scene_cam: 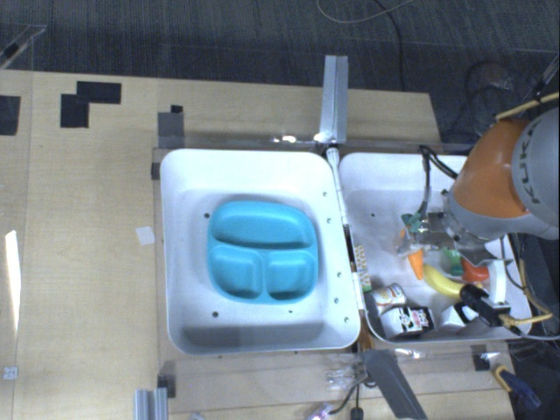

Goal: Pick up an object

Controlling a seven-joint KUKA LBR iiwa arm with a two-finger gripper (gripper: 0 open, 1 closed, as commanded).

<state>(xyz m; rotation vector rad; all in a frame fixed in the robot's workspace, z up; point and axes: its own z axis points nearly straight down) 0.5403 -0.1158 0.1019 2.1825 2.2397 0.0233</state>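
The claw point(429, 239) hangs over a cluttered right bin point(376, 178); its state I cannot tell. Crowded neighbours around the banana point(440, 280) could spoil a grasp.

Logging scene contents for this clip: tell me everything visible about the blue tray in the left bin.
The blue tray is a light-blue, smooth, plastic-looking dish with rounded corners, split into three compartments: one long one along its far side and two smaller ones nearer the camera. It lies flat and upright on the floor of the left white bin, roughly centred, apart from the bin's walls. Its compartments hold nothing, and nothing but the bin floor touches it.
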